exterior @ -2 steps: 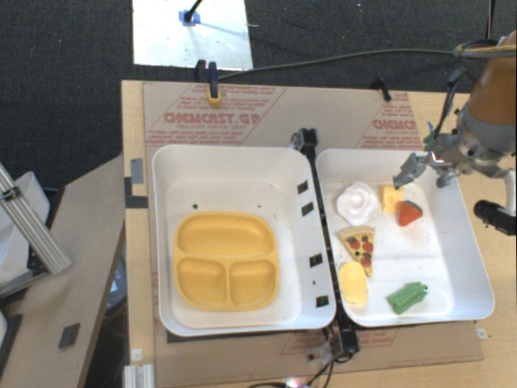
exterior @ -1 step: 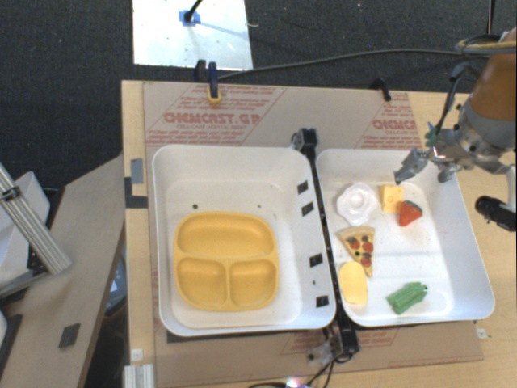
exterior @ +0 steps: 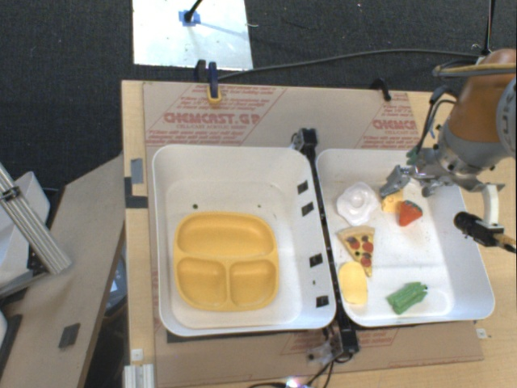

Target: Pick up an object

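Gripper [exterior: 397,183] – finger state unclear – just above red-orange toy food [exterior: 406,211], right bin [exterior: 464,297].

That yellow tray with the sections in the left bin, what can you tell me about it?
The yellow tray looks like a moulded plastic divided plate, a rounded rectangle in matte mustard yellow. It has three compartments: one wide one along the far side and two smaller ones side by side on the near side, split by raised ridges. It lies flat and right way up on the floor of the left white bin, roughly central, slightly toward the near edge. Only the bin floor touches it.
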Robot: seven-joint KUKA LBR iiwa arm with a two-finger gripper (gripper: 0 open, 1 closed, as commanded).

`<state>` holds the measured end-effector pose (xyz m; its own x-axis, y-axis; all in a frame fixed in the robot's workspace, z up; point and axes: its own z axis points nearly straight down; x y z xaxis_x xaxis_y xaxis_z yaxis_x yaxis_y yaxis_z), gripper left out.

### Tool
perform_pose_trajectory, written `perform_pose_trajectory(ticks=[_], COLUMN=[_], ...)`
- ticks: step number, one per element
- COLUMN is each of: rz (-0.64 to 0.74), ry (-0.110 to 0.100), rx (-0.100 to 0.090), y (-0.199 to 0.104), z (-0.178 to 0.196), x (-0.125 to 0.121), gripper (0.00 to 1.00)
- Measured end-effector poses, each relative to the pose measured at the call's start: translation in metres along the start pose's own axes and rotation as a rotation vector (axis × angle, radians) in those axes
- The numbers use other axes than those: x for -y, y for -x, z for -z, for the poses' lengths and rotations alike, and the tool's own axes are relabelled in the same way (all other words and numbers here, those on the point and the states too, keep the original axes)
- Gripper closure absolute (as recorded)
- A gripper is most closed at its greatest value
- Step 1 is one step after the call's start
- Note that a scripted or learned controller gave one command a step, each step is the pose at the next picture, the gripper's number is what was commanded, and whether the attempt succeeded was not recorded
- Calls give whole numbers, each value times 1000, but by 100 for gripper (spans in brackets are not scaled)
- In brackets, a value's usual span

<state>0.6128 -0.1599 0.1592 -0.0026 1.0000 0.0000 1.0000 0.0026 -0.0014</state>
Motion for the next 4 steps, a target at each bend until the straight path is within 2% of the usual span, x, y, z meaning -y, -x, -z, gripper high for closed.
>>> perform_pose_trajectory(ticks=[1, 2, 3, 4], rz=[4, 3, 5, 3], ry=[4, 4, 9, 8], rx=[0, 1, 3, 1], y=[-10, -9, -9, -18], z=[-47, -74, -61, -12], x=[-5, -7, -8, -12], gripper=[0, 0, 100, 100])
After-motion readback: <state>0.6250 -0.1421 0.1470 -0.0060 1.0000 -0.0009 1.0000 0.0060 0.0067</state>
